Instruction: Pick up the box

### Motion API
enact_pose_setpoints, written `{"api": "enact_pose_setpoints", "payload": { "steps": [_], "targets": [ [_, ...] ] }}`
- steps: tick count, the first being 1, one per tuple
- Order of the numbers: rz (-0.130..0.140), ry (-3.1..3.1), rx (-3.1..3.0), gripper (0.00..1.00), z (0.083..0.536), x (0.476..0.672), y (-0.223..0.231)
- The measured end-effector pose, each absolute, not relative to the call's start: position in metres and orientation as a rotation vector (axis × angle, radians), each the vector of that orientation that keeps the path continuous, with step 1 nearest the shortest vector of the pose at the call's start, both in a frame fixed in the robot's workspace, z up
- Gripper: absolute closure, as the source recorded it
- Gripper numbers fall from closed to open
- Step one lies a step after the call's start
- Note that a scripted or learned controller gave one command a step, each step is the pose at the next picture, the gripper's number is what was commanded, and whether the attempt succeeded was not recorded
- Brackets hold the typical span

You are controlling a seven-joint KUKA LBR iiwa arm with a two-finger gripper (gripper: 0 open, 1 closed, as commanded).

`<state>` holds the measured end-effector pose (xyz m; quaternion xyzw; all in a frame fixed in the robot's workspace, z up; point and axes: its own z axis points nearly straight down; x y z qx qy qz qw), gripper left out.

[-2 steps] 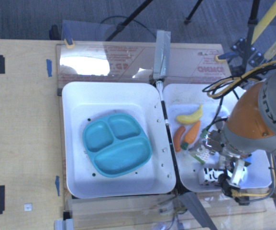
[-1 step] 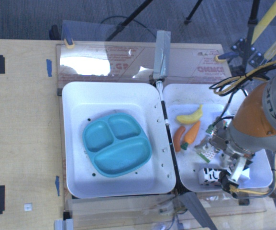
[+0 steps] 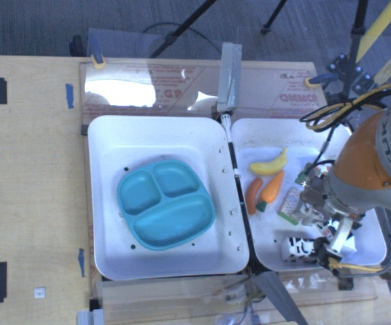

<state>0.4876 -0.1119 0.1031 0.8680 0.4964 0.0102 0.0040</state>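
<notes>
1. The wooden bench (image 3: 26,181) takes up the left of the camera view. It carries black corner marks and short strips of blue tape.

2. The left bin (image 3: 107,181) holds one item, a teal divided plate (image 3: 166,203). The plate has three compartments and lies flat near the bin's centre, turned at a slight angle to the bin walls.

3. The right bin (image 3: 263,141) touches the left bin along a shared edge. Contents, from left to right:
   - Two carrots lie side by side. The darker carrot (image 3: 253,195) is nearest the shared edge. The brighter carrot (image 3: 272,188) is just beside it, and both are tilted.
   - A yellow banana (image 3: 270,163) lies just above the carrots, close to their upper ends.
   - The box (image 3: 290,205), small with a green edge, lies on the bin floor right of the carrots, near the bin's centre.
   - A black-and-white object (image 3: 300,247) lies below the box, near the front wall.

4. The gripper (image 3: 307,205) is low in the right bin, directly against the right side of the box. Whether it is spread or closed cannot be told, because the wrist hardware hides the contact area. The view does not confirm a grasp on the box.

5. The arm (image 3: 368,161), showing its orange band, enters from the right over the bin's far-right portion.
</notes>
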Motion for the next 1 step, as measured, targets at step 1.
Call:
{"api": "enact_pose_setpoints", "payload": {
  "steps": [1],
  "targets": [
    [-0.004, 1.459, 2.784, 1.0, 0.1664, 0.519, -0.1158]
  ]
}}
